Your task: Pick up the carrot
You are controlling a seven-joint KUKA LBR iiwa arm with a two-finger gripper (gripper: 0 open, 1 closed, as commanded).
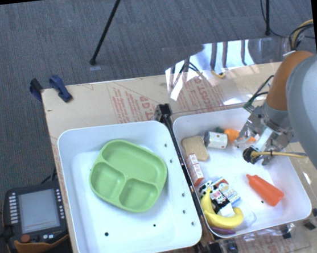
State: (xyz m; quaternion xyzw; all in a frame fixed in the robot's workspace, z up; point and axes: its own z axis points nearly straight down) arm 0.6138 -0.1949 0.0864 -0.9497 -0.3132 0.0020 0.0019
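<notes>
1. The grey arm enters from the right edge. Its bulky link hangs over the right side of the right bin.
2. Its orange band sits above the wrist. From there the wrist slants down and to the left into the bin's upper right part.
3. The claw is low over the bin floor, close to the far wall and pointing left. Whether it is apart or together cannot be told from this angle, and nothing can be seen clamped in it.
4. The carrot appears to be the small orange piece with a green end. It lies in the right bin just left of the claw and just beside a white cylinder. Its right end runs under the claw, so contact cannot be judged.
5. A larger orange-red tapered thing lies apart from the claw in the bin's lower right.
6. A tan slice lies left of the white cylinder, with a red-brown bar below it along the left wall.
7. A printed box rests against a banana at the near left corner.
8. The left bin holds a green divided plate.
9. Both bins stand on the tabletop.
</notes>
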